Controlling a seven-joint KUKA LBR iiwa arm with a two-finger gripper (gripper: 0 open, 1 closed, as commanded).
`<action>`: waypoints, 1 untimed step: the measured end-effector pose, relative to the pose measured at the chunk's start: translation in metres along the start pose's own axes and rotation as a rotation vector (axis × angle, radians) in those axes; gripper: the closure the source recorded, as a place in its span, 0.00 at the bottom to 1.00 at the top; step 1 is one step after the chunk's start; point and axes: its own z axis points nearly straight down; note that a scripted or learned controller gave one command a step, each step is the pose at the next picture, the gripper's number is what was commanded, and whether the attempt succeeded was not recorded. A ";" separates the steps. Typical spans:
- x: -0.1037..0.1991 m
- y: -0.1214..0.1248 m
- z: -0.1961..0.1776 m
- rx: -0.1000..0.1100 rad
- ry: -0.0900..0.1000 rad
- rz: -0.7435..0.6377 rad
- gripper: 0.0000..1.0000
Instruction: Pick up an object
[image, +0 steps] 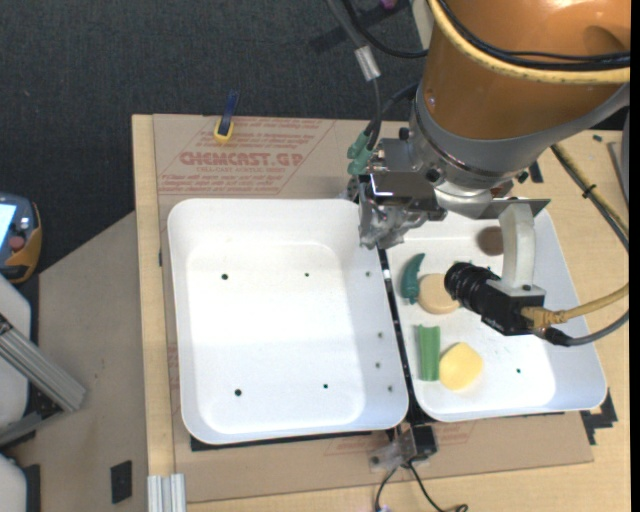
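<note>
The right bin (560, 385) holds a teal curved piece (411, 278), a tan round piece (437, 293), a green bar (428, 352), a yellow lump (461, 367) and a small brown thing (490, 240). My gripper (380, 225) hangs low over the far end of the divider between the two bins, just up and left of the teal piece. I see nothing held in it. The big grey and orange arm (520, 80) covers the far right part of the right bin.
The left bin (190, 300) lies beside the gripper. A black cylinder with a cable (488, 296) juts from the arm over the right bin. Cardboard (250, 155) lies under both bins, with a yellow and blue clip (226, 125) at its far edge.
</note>
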 end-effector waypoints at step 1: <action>0.034 0.007 -0.047 -0.009 0.003 0.000 1.00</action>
